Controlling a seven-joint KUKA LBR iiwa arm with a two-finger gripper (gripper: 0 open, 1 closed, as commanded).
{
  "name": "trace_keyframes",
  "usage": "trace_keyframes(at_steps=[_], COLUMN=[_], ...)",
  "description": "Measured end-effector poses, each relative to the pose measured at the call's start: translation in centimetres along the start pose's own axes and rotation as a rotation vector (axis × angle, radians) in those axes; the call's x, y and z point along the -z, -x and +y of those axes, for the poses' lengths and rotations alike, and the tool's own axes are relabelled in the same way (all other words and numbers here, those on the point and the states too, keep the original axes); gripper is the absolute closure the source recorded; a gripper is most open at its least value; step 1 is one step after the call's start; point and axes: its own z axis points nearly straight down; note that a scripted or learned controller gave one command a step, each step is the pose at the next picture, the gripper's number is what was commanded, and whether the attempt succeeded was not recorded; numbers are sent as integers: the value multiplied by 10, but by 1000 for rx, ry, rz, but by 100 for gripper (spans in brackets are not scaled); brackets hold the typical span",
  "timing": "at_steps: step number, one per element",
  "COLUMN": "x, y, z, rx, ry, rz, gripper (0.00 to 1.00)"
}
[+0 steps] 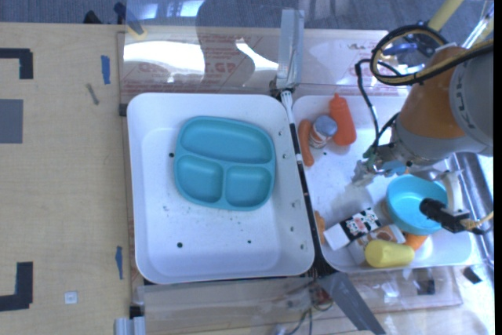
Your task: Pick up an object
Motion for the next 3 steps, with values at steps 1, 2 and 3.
trace_keyframes(at_steps=[1, 2, 3], x=[4, -7, -7], y=[-1, 22, 57], z=[3, -79, 6], rx=[3, 1, -183], ry=[8, 29, 17], rz=[-1, -11, -4], gripper=[0, 0, 0])
